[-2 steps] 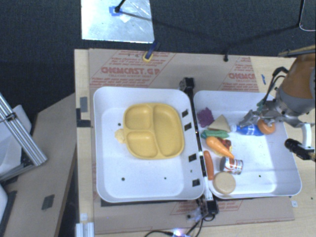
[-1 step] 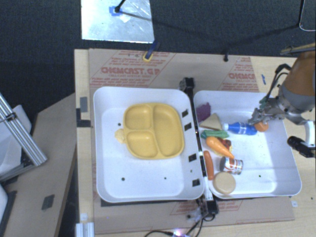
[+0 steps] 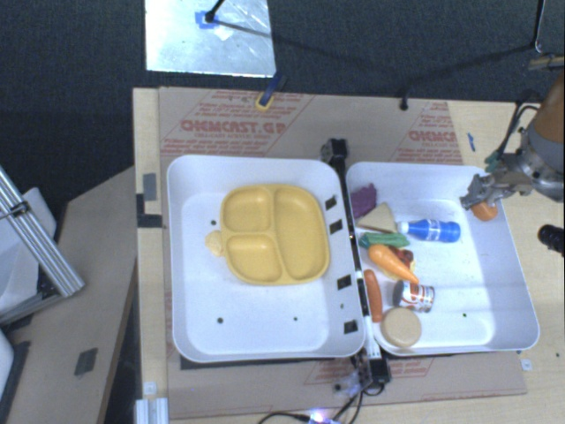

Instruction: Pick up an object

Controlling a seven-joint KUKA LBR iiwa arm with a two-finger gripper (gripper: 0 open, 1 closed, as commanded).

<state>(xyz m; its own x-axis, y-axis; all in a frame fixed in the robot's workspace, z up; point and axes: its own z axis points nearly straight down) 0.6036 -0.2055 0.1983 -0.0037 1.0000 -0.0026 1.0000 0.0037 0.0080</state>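
Observation:
My gripper [image 3: 482, 198] hangs over the far right edge of the right bin [image 3: 508, 299], its grey fingers [image 3: 475, 190] pointing down and left. A small orange object [image 3: 485, 208] sits between the fingertips, level with the bin's rim, and the gripper is shut on it. Lower in the same bin lie a blue bottle [image 3: 433, 230], a carrot [image 3: 393, 263], a tan wedge [image 3: 378, 217], a purple piece [image 3: 364, 198], a small can [image 3: 413, 296], a red sausage [image 3: 373, 294] and a tan round disc [image 3: 402, 329].
The left bin [image 3: 190, 307] holds a yellow divided plate [image 3: 274, 234] with a small yellow piece [image 3: 214, 241] beside it. A black divider with clips [image 3: 349, 237] runs between the bins. The arm's wrist [image 3: 546, 144] enters from the right.

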